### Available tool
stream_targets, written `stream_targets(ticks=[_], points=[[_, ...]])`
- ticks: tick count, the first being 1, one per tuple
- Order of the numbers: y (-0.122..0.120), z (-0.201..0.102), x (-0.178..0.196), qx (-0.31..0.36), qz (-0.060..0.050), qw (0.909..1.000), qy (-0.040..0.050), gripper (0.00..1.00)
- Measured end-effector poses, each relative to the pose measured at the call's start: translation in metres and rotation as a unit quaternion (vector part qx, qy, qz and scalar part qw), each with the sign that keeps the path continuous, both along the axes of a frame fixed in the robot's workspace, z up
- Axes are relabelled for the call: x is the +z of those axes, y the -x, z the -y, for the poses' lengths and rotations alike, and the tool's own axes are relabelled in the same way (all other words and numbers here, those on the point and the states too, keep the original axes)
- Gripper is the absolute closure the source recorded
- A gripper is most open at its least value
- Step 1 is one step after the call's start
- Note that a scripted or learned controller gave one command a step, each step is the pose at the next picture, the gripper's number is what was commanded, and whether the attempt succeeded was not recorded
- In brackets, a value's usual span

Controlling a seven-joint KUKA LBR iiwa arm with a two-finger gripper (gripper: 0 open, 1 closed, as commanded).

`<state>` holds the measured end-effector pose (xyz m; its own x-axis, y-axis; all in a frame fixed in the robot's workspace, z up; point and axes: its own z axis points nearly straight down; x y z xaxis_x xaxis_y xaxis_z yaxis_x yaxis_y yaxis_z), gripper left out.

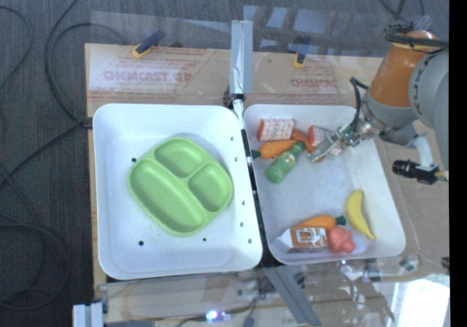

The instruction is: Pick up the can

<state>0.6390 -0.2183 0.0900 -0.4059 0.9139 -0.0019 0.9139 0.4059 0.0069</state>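
Seemingly the can (276, 129) is the short red-and-white labelled piece lying on its side in the far corner of the right bin (379, 194); its small size leaves me unsure. I judge it light, stiff and smooth, apt to roll, so I would take hold across its round middle, not its ends. It lies near my pincer (328, 144), apart from it, on the side away from my arm, toward the bin with the green plate (181, 185). Between us sit an orange carrot (281, 148) and a small red piece (310, 136); a green bottle (283, 163) lies just beyond the carrot. I cannot tell whether my pincer is wide or narrow.
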Motion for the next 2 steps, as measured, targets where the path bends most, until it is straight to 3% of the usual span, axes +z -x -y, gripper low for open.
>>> stream_targets(ticks=[1,2], points=[[0.0,0.002,0.008,0.001,0.0,1.0,0.003,1.0],[0.063,-0.02,0.05,0.112,-0.004,0.9937,0.0016,1.0]])
